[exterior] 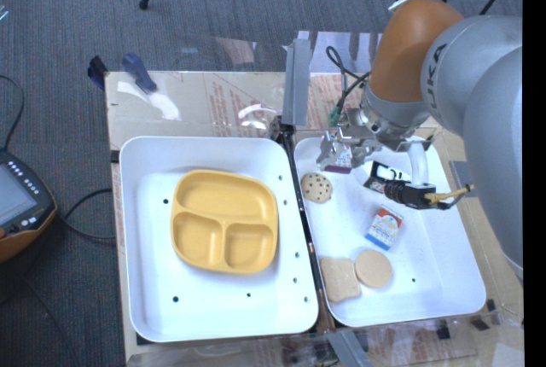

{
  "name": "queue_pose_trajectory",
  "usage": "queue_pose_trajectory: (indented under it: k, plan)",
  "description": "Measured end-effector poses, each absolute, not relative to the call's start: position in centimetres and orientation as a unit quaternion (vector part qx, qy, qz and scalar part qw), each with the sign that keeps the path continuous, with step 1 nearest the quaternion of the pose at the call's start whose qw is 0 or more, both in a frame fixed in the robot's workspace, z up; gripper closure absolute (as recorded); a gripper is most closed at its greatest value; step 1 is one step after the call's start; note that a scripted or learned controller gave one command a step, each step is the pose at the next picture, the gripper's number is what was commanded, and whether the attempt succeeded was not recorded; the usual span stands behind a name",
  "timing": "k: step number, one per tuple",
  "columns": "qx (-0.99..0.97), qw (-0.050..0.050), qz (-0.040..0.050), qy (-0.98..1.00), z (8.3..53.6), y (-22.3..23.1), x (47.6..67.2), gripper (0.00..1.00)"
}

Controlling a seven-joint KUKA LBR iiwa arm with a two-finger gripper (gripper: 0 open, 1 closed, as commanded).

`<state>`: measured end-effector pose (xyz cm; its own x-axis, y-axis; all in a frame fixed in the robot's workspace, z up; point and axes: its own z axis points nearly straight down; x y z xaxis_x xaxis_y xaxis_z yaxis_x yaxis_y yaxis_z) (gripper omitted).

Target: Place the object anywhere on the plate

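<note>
My gripper (pixel 341 154) hangs over the right white bin's (pixel 444 284) far-left corner, just beside the round speckled cookie (pixel 316 187); whether it is open or closed I cannot tell. The yellow three-compartment plastic plate (pixel 225 220) waits mid-left bin (pixel 145 271). I should descend squarely on the cookie, then lift clear of both rims between. A toast slice (pixel 340 278), tan disc (pixel 373 269) and small blue carton (pixel 384 228) lie toward the near edge.

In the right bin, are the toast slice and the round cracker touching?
Cannot tell. In the camera view the toast slice and the round cracker lie edge to edge, with neither a plain gap nor plain contact between them.
</note>
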<state>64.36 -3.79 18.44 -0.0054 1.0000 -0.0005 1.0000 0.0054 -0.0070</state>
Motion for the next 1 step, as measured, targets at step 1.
queue_pose_trajectory:
  k: [1]
  plan:
    - [-0.705,0.003,0.0023,-0.709,18.42,4.34,60.80,1.00]
